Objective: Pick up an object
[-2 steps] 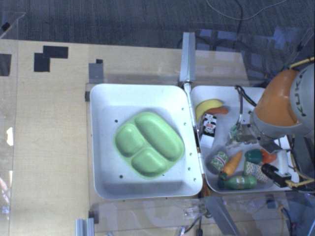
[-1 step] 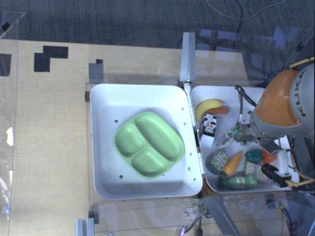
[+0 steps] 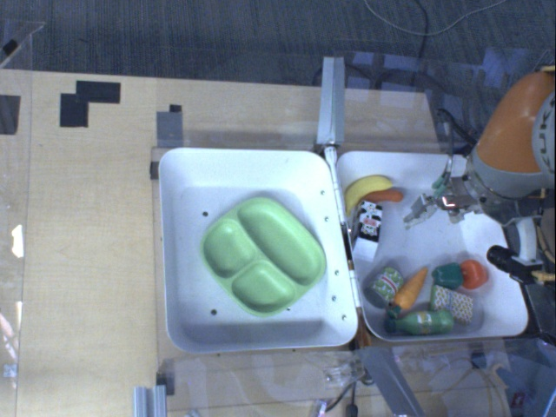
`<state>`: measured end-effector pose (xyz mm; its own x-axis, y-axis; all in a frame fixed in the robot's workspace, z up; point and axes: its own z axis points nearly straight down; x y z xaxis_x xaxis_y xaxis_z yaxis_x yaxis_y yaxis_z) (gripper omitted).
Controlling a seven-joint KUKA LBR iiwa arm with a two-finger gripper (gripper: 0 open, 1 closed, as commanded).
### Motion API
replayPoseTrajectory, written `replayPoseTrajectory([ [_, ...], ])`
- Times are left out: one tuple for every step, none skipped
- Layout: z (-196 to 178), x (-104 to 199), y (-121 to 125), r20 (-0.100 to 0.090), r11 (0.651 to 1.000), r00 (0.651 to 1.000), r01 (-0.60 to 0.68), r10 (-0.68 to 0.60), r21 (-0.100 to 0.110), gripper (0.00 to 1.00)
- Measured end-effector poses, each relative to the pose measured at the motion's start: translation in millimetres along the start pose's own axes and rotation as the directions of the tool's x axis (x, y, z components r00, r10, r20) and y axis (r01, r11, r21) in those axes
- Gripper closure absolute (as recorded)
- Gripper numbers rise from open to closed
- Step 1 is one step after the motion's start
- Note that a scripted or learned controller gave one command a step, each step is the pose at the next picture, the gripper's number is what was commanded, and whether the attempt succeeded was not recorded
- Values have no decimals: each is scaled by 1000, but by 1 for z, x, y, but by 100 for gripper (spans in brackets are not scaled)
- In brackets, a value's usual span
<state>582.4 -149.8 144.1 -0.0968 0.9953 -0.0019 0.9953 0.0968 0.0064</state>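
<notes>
Tool with fingers spread, empty, above right bin.

Place: a robot lab is showing here.
Signs: beside the bench, a grey arm is reaching in; behind the bench, a cable is trailing over carpet.

Your grey arm with the orange band reaches in from the right side of the camera view, wrist angled down and to the left. The two-finger metal end effector hangs low at its tip, its thin fingers spread apart, nothing between them.
</notes>
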Motion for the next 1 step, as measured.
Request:
replayPoseTrajectory([
  [55, -13, 87, 1, 984, 984, 177, -177, 1, 0],
])
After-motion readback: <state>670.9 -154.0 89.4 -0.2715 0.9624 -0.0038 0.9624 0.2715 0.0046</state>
